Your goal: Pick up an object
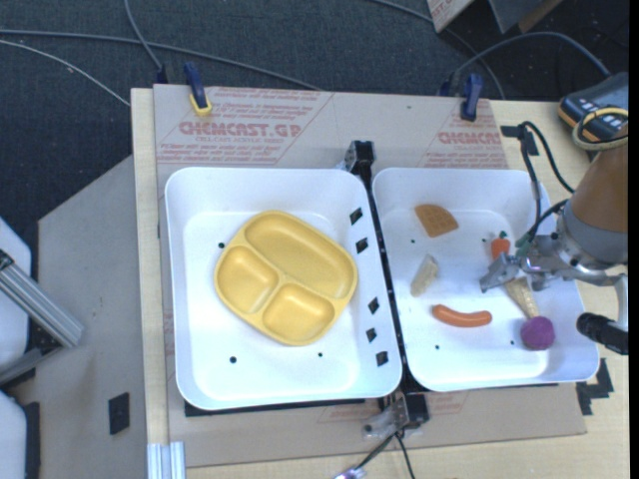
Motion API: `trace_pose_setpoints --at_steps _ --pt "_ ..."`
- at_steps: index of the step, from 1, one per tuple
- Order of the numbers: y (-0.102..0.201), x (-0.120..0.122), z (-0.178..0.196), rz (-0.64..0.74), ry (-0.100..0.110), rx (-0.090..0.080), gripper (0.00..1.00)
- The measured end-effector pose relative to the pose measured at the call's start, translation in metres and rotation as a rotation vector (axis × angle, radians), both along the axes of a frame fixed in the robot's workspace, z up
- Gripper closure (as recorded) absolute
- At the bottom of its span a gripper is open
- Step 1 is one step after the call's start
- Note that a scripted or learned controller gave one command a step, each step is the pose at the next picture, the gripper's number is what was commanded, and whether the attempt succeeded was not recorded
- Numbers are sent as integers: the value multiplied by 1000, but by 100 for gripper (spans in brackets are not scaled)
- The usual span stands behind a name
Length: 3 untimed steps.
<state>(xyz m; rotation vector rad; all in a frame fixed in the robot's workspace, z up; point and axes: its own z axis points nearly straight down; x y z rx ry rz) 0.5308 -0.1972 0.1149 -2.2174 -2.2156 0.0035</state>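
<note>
Hovering gripper (511,267) crowds right bin's (479,379) far edge.

Two white bins on the tabletop

A yellow tray (287,276) fills the left bin (190,297); the end effector (507,272) hangs over food in the right bin (469,372).

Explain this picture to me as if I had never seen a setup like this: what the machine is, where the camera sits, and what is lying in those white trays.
One fixed camera looks down at a slant on a bench with two shallow white bins. The left bin holds a yellow divided plate. The right bin holds toy food: a tan bread-like piece, a pale wedge, a sausage, a purple ball, a small carrot and a cream-coloured cone. The robot arm reaches in from the right; its gripper is low over the right bin, near the cone. Whether it holds anything, I cannot tell.
</note>
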Motion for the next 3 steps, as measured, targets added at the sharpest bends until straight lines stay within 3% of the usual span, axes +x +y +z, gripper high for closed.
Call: trace_pose_setpoints --at_steps 1,2,3 --pt "1 -1 -32 1 -2 -1 0" --pt "0 1 -19 1 -7 -2 100" --pt "-3 2 45 1 -13 -6 100"
